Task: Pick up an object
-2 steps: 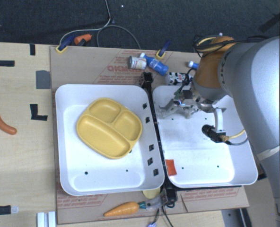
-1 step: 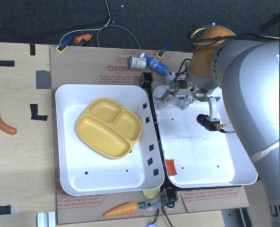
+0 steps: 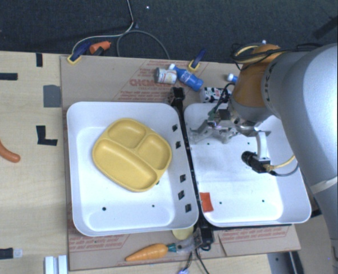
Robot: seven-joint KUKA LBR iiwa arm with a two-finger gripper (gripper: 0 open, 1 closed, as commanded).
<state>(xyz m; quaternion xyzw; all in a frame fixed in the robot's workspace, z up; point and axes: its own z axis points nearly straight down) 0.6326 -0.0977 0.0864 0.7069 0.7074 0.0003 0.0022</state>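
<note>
Status: pick not yet made.
My tool [image 3: 206, 129]: low in right bin [image 3: 283, 213], top left corner; grip state, I cannot tell.
Candidates: orange block [image 3: 205, 201], right bin's near-left; yellow tray [image 3: 132, 153], left bin [image 3: 83, 210].
Remaining: grasp, lift.

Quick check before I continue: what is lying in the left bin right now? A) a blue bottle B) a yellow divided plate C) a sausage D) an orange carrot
B: the yellow divided plate lies inside the left bin, while the carrot lies outside the bins on the bench.
</note>
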